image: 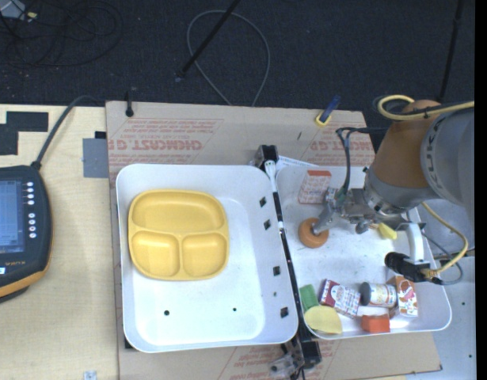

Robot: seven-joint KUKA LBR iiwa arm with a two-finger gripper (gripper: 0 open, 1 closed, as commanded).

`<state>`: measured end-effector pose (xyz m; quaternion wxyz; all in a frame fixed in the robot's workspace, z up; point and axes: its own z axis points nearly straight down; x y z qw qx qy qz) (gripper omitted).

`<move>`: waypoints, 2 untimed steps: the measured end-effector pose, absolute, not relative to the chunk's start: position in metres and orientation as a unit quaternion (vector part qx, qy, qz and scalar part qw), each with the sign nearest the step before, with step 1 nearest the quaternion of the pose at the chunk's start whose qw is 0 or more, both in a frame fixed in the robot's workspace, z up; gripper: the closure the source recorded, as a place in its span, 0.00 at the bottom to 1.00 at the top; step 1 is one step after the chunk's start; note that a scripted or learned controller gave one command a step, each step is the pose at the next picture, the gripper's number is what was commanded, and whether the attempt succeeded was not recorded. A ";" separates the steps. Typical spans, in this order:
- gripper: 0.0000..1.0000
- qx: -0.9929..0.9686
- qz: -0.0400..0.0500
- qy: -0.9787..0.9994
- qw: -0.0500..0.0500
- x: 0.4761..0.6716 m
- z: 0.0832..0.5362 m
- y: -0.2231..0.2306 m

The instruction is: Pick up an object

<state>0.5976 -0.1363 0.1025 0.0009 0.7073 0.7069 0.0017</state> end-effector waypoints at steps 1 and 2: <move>0.00 0.710 0.007 0.704 0.009 0.525 0.094 -0.111; 0.00 0.708 -0.002 0.706 0.007 0.570 0.094 -0.092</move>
